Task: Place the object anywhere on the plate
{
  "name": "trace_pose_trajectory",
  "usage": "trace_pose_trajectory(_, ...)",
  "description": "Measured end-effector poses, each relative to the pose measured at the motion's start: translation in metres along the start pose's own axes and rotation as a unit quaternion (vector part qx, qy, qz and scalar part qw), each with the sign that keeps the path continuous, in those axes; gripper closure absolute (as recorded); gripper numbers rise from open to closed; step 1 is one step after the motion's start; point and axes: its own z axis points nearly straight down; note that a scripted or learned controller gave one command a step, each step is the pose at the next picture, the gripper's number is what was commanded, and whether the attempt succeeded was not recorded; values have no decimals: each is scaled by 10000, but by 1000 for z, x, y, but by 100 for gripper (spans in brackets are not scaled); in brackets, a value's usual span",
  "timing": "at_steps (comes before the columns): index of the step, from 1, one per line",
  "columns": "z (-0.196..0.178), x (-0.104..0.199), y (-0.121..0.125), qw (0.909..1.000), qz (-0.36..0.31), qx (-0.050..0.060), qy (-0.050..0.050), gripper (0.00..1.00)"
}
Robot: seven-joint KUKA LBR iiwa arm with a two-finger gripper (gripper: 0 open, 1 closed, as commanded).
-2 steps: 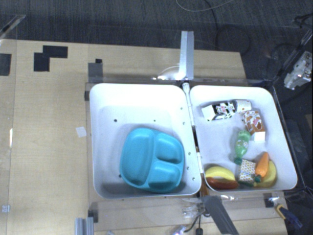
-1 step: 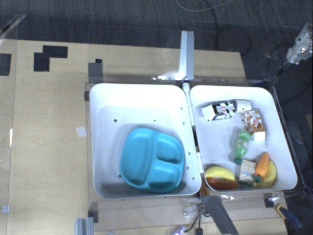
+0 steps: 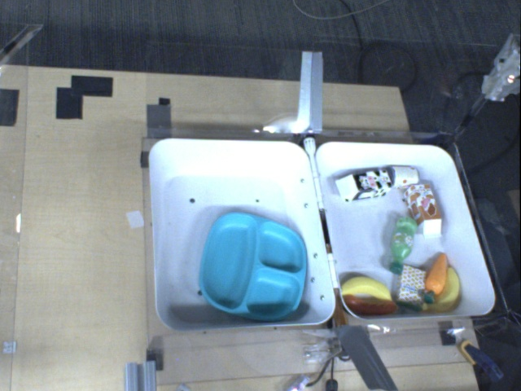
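A blue plate (image 3: pixel 254 265) with three compartments lies in the left bin (image 3: pixel 203 177), toward its front right. Nothing rests on the plate. All the small objects are in the right bin (image 3: pixel 464 186). A black-and-white carton (image 3: pixel 373 183) lies at the back, with a brown patterned box (image 3: pixel 422 201) beside it. A green bottle (image 3: pixel 401 243) is in the middle. At the front are a yellow banana (image 3: pixel 365 286), an orange carrot (image 3: pixel 437 274) and a small patterned box (image 3: pixel 409 283).
A metal post (image 3: pixel 311 92) stands behind the divide between the bins. A small white block (image 3: pixel 431 228) lies next to the green bottle. A pale metal part (image 3: pixel 502 73) shows at the top right, beyond the bench.
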Motion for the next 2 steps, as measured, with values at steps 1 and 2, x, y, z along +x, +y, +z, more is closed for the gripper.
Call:
trace_pose_trajectory(1, -1, -10, 1, 9945, -1048, -1, -5, 100)
trace_pose_trajectory(2, 120, -10, 1, 9945, -1051, -13, 16, 100)
